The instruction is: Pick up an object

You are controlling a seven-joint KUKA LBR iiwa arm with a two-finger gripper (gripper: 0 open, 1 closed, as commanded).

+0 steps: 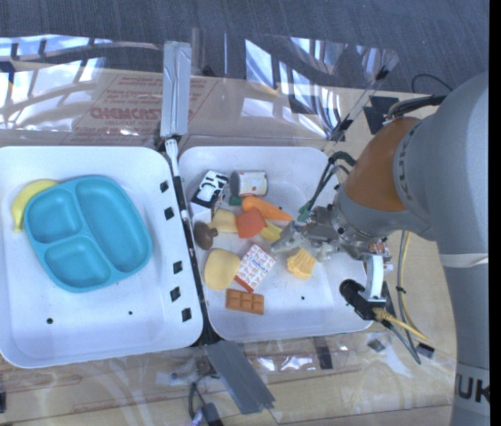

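1. Brown waffle-like block [244, 302] lies near the right bin's [322, 322] front edge.
2. Tool [308, 236] sits over the yellow ridged wedge [300, 263]; its grip cannot be told.
3. Smooth blue divided plate [89, 231] fills the left bin [19, 335].

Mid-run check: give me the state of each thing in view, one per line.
gripper: down in the right bin, among the toys; grasp unclear
blue plate: flat in the left bin, nothing on it
banana: tucked under the plate's edge
carrot: lying flat
brown waffle: flat, apart from the pile
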